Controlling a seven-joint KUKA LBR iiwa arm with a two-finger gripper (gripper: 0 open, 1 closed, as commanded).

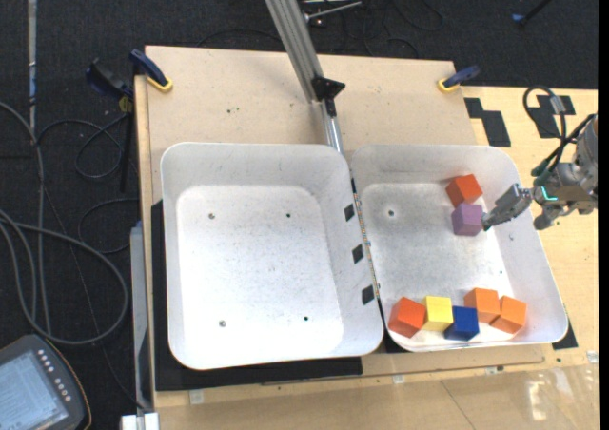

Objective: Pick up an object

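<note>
The table (400, 81) is seen carrying two shallow white bins side by side. The left bin (190, 190) lies well apart from the work. The right bin (419, 192) holds all the blocks, so the pick is judged to belong there.

The arm (582, 164) is seen reaching in over the right rim of the right bin. The gripper (504, 209) is held low, just beside the purple block (467, 219), on that block's right. One dark finger is seen pointing toward the block; the second cannot be made out, so whether the fingers are released or clenched cannot be told. No block is seen between them.

The purple block is judged the likeliest target. An orange block (463, 189) sits close above it, nearly touching. A clean grasp would be helped if the fingers were spread wider than the purple block and lowered so that its two free sides are straddled, with the orange neighbour left outside. A sideways push should be avoided, since the block may slide on the smooth bin floor. The lift should be begun only once both sides are pressed.

Along the near rim a cluster is seen: an orange-red block (407, 316), a yellow block (439, 310), a blue block (463, 322) and two more orange blocks (499, 308). These are packed tightly and are judged harder to grasp.
</note>
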